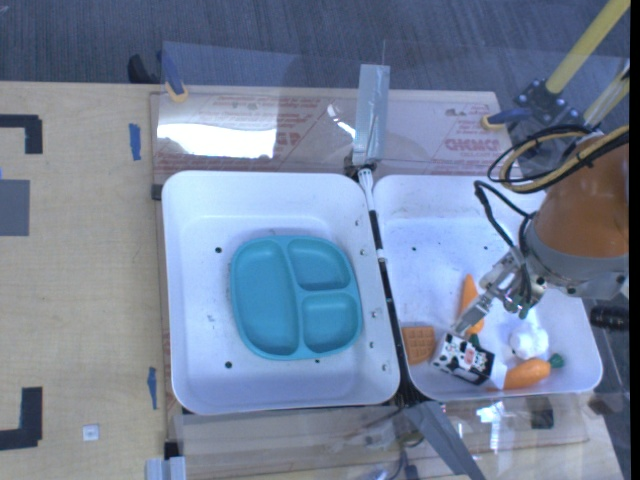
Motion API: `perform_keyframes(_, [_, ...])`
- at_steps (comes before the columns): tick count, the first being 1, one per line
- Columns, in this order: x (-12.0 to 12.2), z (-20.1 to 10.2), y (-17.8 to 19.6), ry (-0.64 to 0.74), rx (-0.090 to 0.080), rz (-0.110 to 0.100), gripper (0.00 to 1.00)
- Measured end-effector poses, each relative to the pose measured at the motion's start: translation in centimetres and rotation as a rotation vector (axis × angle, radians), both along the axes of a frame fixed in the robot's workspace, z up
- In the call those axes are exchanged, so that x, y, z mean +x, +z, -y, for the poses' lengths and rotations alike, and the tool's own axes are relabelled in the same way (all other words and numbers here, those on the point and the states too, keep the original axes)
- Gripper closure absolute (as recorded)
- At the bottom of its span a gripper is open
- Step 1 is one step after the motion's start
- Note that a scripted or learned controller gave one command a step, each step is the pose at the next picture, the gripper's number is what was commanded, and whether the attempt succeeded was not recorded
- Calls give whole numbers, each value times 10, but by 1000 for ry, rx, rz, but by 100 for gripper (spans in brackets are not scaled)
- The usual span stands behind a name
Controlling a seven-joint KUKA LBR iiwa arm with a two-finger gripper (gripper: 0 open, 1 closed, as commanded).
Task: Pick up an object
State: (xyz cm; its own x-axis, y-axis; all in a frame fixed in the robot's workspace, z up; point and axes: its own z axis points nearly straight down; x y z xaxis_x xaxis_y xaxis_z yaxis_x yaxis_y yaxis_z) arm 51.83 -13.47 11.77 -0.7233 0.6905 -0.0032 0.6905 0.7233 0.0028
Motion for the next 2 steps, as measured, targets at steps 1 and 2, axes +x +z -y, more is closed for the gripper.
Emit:
perform_keyframes(1, [10, 28, -30, -249, 2, 1, 0])
perform_keyframes(2, [13, 29, -18, -250, 0, 11, 100])
